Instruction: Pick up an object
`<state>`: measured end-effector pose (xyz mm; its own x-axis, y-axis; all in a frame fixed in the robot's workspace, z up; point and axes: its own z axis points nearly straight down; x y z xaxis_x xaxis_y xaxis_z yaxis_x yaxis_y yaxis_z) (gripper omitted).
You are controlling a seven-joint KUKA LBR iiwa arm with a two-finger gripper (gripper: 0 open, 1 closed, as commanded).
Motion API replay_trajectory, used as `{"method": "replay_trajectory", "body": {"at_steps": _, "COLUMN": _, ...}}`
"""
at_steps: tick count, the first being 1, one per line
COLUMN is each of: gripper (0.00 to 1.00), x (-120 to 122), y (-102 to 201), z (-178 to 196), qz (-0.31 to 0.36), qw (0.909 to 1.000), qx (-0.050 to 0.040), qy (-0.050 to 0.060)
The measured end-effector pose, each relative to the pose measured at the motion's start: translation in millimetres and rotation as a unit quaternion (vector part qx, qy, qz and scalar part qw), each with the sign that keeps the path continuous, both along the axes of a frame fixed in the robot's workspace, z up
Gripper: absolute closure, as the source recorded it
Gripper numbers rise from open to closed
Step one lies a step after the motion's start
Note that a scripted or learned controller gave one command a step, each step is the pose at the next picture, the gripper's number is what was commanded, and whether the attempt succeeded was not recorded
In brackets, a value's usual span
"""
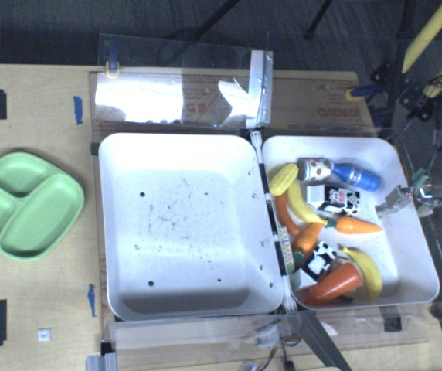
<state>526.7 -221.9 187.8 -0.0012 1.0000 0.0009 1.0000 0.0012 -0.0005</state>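
The right bin holds a heap of toys. A blue bottle with a labelled neck lies at the back, beside a yellow piece and a banana. An orange carrot lies in the middle, under a black-and-white block. A second such block, a red pepper and another banana sit at the front. The gripper appears as a grey, blurred shape at the bin's right rim, just right of the carrot, with nothing visibly in it.
The left bin adjoins the right one. A green divided plate rests on the bench at far left. A clear plastic panel stands behind the bins. Stands and cables crowd the right side.
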Motion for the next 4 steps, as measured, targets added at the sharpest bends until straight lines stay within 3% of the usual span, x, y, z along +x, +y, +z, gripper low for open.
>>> {"method": "replay_trajectory", "body": {"at_steps": 1, "gripper": 1.0, "x": 1, "y": 0, "z": 10, "qz": 0.001, "qw": 1.0, "qx": -0.0003, "qy": -0.001}}
{"method": "replay_trajectory", "body": {"at_steps": 2, "gripper": 1.0, "x": 56, "y": 45, "z": 36, "qz": -0.064, "qw": 0.998, "qx": -0.0011, "qy": -0.001}}
{"method": "replay_trajectory", "body": {"at_steps": 3, "gripper": 1.0, "x": 134, "y": 24, "z": 50, "qz": -0.242, "qw": 0.9703, "qx": -0.0011, "qy": 0.0}}
{"method": "replay_trajectory", "body": {"at_steps": 4, "gripper": 1.0, "x": 127, "y": 33, "z": 34, "qz": -0.218, "qw": 0.9759, "qx": -0.0006, "qy": 0.001}}
